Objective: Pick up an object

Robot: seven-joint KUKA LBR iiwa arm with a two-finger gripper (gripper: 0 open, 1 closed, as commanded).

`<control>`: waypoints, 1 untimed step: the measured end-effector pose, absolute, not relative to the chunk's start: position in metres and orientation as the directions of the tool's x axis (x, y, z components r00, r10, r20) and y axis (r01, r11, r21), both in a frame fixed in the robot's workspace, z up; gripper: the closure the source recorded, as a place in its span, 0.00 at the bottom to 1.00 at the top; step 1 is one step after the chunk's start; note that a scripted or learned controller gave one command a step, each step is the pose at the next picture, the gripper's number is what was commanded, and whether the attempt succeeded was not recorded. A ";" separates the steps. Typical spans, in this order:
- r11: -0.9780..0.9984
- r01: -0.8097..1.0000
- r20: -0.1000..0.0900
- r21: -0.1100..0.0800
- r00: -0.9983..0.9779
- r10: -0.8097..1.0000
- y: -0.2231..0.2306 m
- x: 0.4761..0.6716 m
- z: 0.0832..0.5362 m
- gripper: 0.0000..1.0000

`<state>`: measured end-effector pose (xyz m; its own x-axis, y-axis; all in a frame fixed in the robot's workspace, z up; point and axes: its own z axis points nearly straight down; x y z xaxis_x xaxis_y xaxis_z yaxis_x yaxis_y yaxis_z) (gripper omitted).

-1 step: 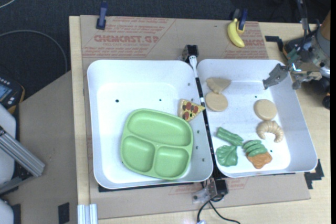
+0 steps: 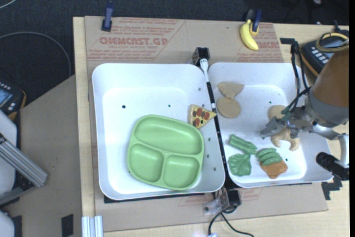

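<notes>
A: From the camera above the counter [image 2: 166, 36], where is your claw?

B: My claw [image 2: 285, 127] sits low over the right bin [image 2: 244, 77], near its right wall, with my arm coming in from the right. Its dark fingers lie against a small tan object [image 2: 293, 143], and a paler rounded piece [image 2: 275, 112] rests just beside them. Whether the claw is clenched or released, I cannot tell; the fingers blur into the objects beneath.

A: What else lies in that bin?

B: Two flat tan pieces [image 2: 228, 98] lie near the middle divider toward the far end. Closer to the front are a green pod [image 2: 242, 144], a green leaf [image 2: 239, 164], and a green-and-orange carrot-like toy [image 2: 271, 162], all close together, near my claw.

A: And the left bin?

B: The left bin [image 2: 111, 86] holds a green divided tray [image 2: 165, 151] with three compartments, and a pizza slice toy [image 2: 201, 115] just beside the tray's far right corner. A yellow banana [image 2: 249, 37] lies on the counter behind the right bin.
</notes>
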<state>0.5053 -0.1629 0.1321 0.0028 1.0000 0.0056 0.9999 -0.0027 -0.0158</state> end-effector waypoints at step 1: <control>0.008 1.000 0.004 -0.002 -0.008 1.000 -0.069 0.478 0.187 0.00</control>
<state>0.4782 -0.0686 0.1870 -0.0079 1.0000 0.0042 1.0000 0.0079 -0.0022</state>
